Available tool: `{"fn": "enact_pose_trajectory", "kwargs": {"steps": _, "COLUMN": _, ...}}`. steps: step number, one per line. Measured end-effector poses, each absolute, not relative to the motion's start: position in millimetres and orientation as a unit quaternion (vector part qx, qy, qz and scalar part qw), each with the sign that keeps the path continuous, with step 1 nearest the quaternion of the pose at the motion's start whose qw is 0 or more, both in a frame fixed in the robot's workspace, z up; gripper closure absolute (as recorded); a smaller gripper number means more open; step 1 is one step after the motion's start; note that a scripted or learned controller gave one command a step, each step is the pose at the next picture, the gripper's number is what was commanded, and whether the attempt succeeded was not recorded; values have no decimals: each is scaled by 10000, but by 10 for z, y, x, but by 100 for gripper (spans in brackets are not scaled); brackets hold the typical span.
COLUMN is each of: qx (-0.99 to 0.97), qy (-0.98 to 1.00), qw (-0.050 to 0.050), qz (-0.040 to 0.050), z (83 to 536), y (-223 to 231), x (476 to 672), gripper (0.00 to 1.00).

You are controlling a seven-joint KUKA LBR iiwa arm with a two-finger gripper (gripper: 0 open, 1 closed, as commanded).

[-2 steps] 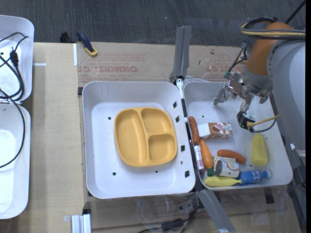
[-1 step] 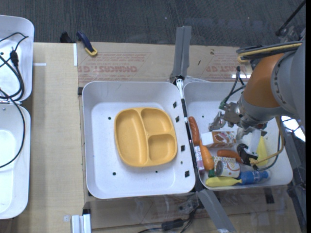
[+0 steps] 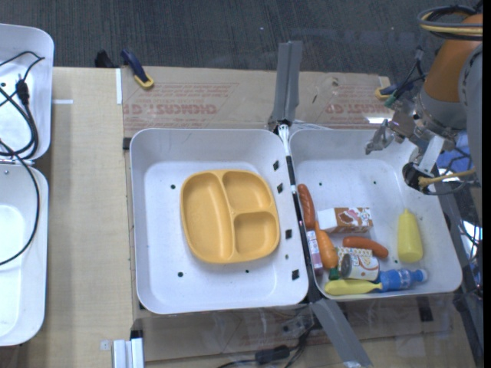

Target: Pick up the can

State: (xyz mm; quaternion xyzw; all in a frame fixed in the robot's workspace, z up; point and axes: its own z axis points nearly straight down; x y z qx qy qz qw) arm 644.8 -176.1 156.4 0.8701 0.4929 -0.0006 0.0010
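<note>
The right bin [image 3: 337, 152] has open white floor across its upper half. Its lower half is crowded: the can [image 3: 356, 265] lies hemmed between a carrot [image 3: 326, 249] on its left, a hot dog [image 3: 365, 246] just above, a banana [image 3: 353, 287] and blue bottle [image 3: 400, 279] below. A yellow bottle [image 3: 410, 237] stands apart toward the right wall.

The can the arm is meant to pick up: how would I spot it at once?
Look in the right-hand white bin, at the food pile along its near edge. The small can lies on its side there, between the orange carrot and the blue-capped bottle. Only it has a dark round end and a printed label.
</note>
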Motion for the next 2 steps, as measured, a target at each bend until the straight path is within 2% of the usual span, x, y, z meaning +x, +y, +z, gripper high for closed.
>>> {"fn": "enact_pose_trajectory", "kwargs": {"steps": 1, "qx": 8440, "qy": 5363, "qw": -9, "qz": -14, "z": 908, "y": -1695, "x": 6184, "gripper": 0}}
{"fn": "enact_pose_trajectory", "kwargs": {"steps": 2, "qx": 8801, "qy": 4747, "qw": -11, "qz": -15, "z": 910, "y": -1629, "x": 5573, "gripper": 0}}
